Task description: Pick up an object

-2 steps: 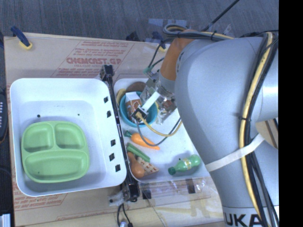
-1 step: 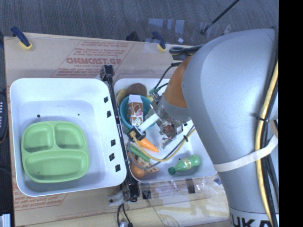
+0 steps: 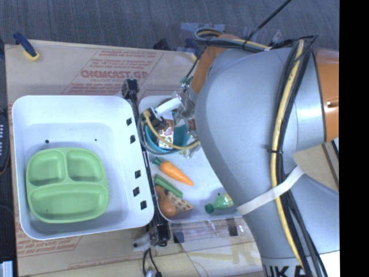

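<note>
Orange against the white floor, the toy carrot (image 3: 174, 173) lay near the left wall of the right bin (image 3: 203, 184), pointing toward that bin's middle, and looked the easiest object to take. Just below it sat a green bean-like piece (image 3: 168, 186) and a brown, rounded toy (image 3: 168, 206) in the lower left corner, while a small green bottle-shaped toy (image 3: 220, 203) rested by the bin's lower edge, apart from the carrot. Toward the upper left corner a blue bowl (image 3: 155, 141) held some clutter, and the gripper (image 3: 180, 122) hung right over it, wrapped in yellow cable (image 3: 151, 120). Whether its fingers were parted or closed could not be told, since wrist hardware and the arm (image 3: 259, 143) hid them; nothing was seen between them.

Judging from this, the step in hand was the reach down onto a target near the bowl, with no pick yet made. The next move would call for a clean descent onto one item without dragging the bowl's rim. Across the divider, the left bin (image 3: 34, 111) carried a green sectioned plate (image 3: 68, 184) near its lower left corner.
</note>
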Controlling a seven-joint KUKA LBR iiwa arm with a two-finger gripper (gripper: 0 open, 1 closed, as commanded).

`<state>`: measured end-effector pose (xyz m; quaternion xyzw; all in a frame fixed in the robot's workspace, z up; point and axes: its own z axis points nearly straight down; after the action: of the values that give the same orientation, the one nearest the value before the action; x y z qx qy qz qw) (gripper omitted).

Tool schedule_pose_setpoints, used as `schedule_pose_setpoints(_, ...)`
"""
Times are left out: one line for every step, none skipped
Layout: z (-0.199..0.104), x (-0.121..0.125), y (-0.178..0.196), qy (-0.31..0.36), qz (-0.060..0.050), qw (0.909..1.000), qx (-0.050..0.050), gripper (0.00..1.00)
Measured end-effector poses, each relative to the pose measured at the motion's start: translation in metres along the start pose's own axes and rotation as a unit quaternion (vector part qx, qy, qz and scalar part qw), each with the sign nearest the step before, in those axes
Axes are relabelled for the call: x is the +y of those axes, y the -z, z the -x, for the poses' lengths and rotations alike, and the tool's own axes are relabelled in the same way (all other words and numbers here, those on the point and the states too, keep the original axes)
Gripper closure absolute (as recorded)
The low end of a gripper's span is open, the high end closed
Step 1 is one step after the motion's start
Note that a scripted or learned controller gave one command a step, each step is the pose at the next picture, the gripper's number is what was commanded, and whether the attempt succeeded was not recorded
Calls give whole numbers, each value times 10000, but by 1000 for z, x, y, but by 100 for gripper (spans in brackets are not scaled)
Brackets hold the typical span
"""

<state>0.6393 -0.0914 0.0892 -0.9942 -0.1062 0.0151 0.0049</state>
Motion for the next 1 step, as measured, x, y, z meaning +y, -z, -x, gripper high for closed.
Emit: schedule_pose_setpoints(59,-11,1,126,28,9999,88,0)
